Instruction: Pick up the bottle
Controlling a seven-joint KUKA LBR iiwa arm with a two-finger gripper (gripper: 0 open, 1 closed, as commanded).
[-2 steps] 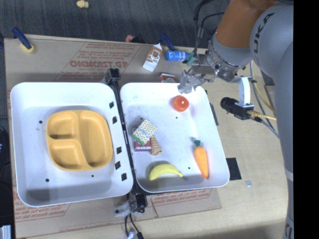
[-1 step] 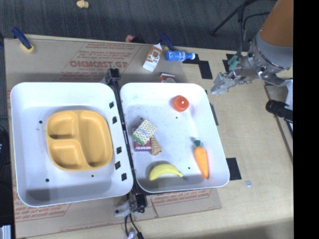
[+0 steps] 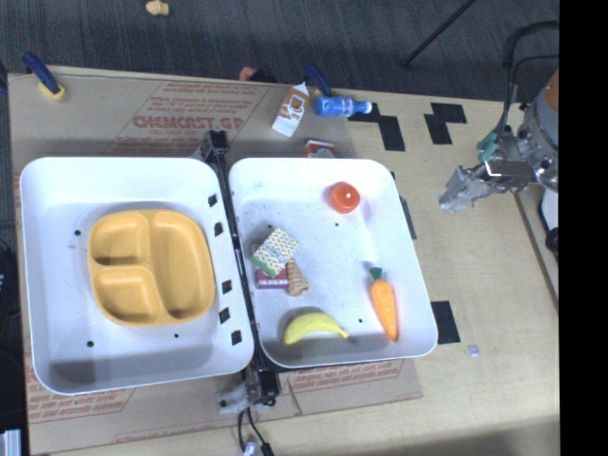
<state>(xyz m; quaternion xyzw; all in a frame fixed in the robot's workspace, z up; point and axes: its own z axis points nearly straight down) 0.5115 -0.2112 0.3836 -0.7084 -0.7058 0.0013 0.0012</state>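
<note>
While the gripper (image 3: 463,190) hangs over bare bench to the right of the right bin (image 3: 404,255), the bottle (image 3: 334,106) lies outside both bins — on the cardboard just past that bin's far rim. From the gripper it sits well off to the left and farther up the view, with the bin's far right corner roughly between them. Its long axis runs about left to right, the blue body left and the narrow cap end pointing right, toward the arm's side. A small carton (image 3: 291,110) lies just beside it on the left, so there is little room there. Nothing is between the fingers, though I cannot tell their spacing from here. My judgement: the reach has yet to begin.
</note>
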